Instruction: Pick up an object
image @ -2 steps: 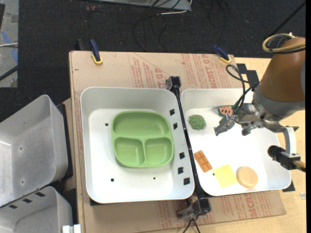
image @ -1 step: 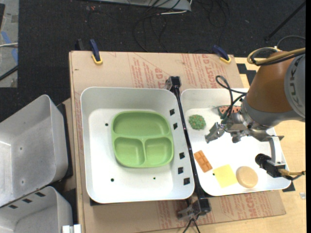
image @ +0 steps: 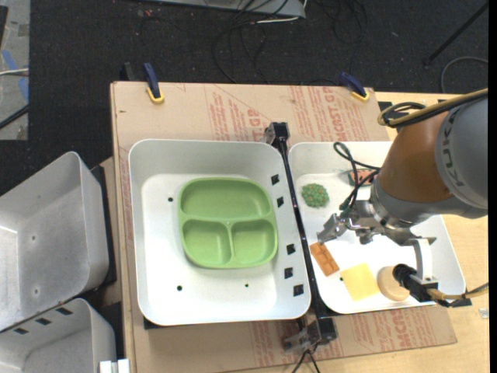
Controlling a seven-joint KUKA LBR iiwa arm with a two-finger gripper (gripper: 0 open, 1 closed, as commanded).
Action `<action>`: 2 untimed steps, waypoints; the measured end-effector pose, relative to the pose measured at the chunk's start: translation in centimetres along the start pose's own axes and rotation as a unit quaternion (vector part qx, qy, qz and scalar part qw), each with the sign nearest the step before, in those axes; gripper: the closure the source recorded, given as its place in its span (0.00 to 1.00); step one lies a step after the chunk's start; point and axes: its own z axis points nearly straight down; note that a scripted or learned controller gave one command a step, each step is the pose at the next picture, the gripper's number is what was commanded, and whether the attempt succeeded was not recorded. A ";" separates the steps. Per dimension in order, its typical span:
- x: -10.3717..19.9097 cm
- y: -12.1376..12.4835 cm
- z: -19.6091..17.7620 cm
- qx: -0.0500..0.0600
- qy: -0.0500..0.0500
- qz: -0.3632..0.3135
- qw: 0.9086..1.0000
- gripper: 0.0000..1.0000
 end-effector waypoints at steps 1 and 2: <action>0.0 0.2 3.3 -0.004 0.000 0.001 1.000 0.00; 0.2 0.4 2.0 -0.007 0.001 0.001 1.000 1.00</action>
